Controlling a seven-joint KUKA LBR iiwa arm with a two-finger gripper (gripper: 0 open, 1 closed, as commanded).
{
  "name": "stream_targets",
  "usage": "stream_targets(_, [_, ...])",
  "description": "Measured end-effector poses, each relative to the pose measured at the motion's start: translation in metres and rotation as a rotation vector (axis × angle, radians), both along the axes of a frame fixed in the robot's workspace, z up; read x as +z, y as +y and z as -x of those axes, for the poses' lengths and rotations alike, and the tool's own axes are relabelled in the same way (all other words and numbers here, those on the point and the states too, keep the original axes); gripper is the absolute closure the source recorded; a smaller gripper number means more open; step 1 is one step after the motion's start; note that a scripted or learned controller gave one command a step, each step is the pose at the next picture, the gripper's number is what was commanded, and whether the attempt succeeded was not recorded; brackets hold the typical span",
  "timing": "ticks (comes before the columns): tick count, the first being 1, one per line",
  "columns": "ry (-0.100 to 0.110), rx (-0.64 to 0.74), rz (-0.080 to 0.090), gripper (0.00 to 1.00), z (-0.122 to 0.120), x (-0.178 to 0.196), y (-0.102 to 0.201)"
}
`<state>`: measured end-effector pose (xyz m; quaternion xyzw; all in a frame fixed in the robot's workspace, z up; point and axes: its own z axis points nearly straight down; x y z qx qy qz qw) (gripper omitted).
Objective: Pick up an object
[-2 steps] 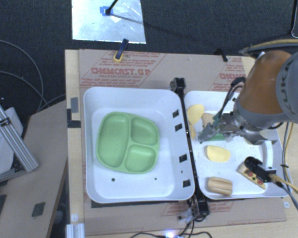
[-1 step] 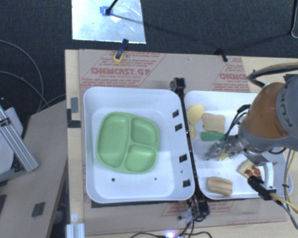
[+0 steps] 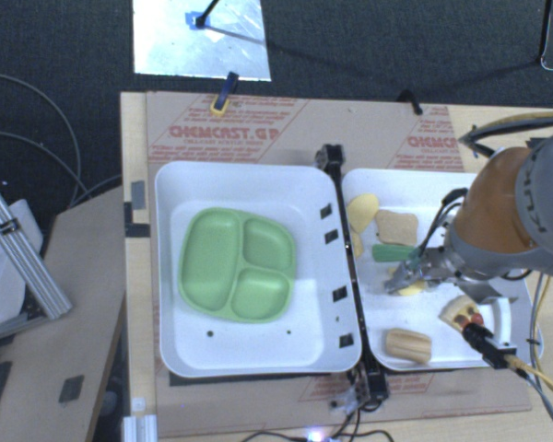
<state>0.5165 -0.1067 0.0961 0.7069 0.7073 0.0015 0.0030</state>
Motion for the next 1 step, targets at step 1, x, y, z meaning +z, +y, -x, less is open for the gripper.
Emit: stream_targets(1, [-0.005, 0.013, -0.004, 1.00, -0.0319, 0.0938, 0.0960])
